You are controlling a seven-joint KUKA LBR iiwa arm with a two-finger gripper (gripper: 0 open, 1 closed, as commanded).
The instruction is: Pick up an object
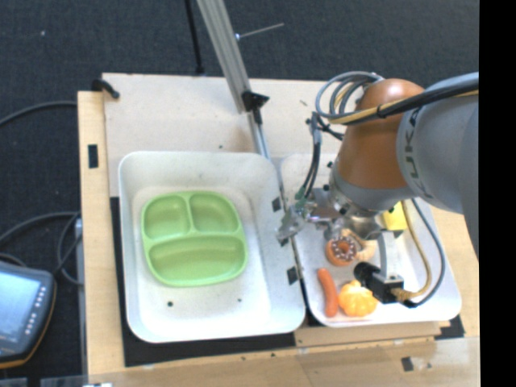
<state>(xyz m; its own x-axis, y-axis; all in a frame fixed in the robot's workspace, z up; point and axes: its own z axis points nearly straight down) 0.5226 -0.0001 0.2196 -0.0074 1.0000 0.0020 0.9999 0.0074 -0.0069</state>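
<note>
Desk [173,115]: two bins side by side.
Left bin [258,297]: a divided tray [193,238] lies in it, toward its left half.
Right bin [447,297]: a carrot [328,291] at the near left, a round fruit [356,299] just right of it, a doughnut [343,249] just behind both.
Arm [403,156]: reaches in from the right, over the far part of the right bin.
Post [230,55]: slants up from the desk behind the bins.
</note>
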